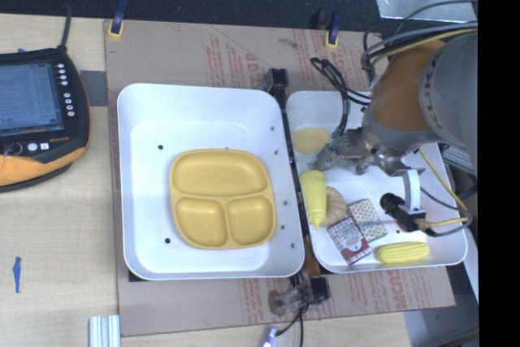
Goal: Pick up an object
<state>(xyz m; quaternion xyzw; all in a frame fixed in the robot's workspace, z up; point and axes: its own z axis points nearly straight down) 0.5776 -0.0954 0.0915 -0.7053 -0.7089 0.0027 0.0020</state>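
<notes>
Camera view: gripper hovering low over right bin, state impossible to tell; yellow bottle lying beside left wall; corn resting near front rim.

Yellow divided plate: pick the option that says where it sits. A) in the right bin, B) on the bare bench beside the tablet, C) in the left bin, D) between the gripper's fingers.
C: the yellow divided plate lies flat on the floor of the left bin, while the mustard bottle, the corn cob and the other small items lie in the right bin.
</notes>
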